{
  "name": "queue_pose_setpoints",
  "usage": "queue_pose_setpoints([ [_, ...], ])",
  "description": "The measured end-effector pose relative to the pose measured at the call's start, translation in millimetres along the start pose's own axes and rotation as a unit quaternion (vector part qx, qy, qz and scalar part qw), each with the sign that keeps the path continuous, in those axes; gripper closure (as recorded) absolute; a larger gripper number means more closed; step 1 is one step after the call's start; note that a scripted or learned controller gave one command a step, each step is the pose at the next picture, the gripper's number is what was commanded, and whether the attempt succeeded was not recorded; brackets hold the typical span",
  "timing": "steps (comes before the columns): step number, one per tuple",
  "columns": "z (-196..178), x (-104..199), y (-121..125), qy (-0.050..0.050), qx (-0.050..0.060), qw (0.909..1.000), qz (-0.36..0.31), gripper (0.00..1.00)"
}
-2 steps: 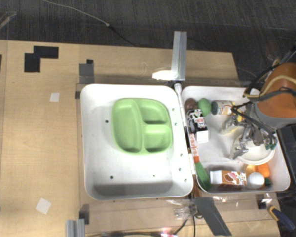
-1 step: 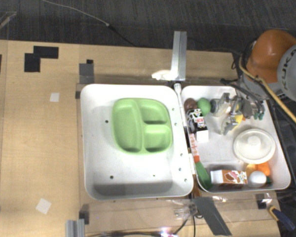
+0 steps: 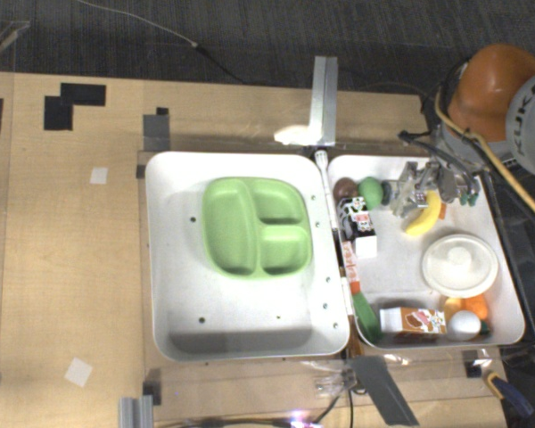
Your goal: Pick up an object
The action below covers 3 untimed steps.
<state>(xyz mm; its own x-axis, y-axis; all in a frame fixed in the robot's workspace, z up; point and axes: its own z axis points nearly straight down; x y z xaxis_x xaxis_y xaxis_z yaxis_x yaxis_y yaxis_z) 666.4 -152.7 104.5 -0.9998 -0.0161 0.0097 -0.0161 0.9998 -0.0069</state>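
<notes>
Pale wood covers the table (image 3: 62,266), with dark carpet beyond its far edge. Two shallow white bins sit on it side by side. The left bin (image 3: 174,328), well to the left of the tool, carries a green divided tray (image 3: 254,226) lying flat in its middle. The right bin (image 3: 508,315) lies under the tool and holds all the small things.

The grey arm (image 3: 517,105) with its orange band comes in from the right and ends at the tool (image 3: 432,185), low over the far part of the right bin. How far its fingers stand apart cannot be told, and nothing can be seen gripped between them.

A round white lidded bowl (image 3: 459,264) rests just below the tool. A brown and white carton (image 3: 415,321) lies flat further down, near the bin's front wall. A yellow banana (image 3: 423,218) lies right beneath the tool, touching or nearly touching it. A black and white packet (image 3: 357,218) stands to the tool's left by the bin wall. A green ball (image 3: 371,192) and a brown ball (image 3: 345,188) sit just left of the tool. A white egg-like thing (image 3: 465,325) and an orange piece (image 3: 477,308) lie in the front right corner.
</notes>
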Motion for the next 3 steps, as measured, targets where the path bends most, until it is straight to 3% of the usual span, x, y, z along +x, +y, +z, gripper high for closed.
queue_pose_setpoints([
  [1, 8, 10, -1, 0.023, -0.003, 0.9997, 0.0, 0.0],
  [2, 15, 27, 22, 0.006, 0.002, 0.998, 0.062, 0.0],
  [3, 8, 66, 52, -0.014, 0.005, 0.9864, 0.164, 0.0],
])
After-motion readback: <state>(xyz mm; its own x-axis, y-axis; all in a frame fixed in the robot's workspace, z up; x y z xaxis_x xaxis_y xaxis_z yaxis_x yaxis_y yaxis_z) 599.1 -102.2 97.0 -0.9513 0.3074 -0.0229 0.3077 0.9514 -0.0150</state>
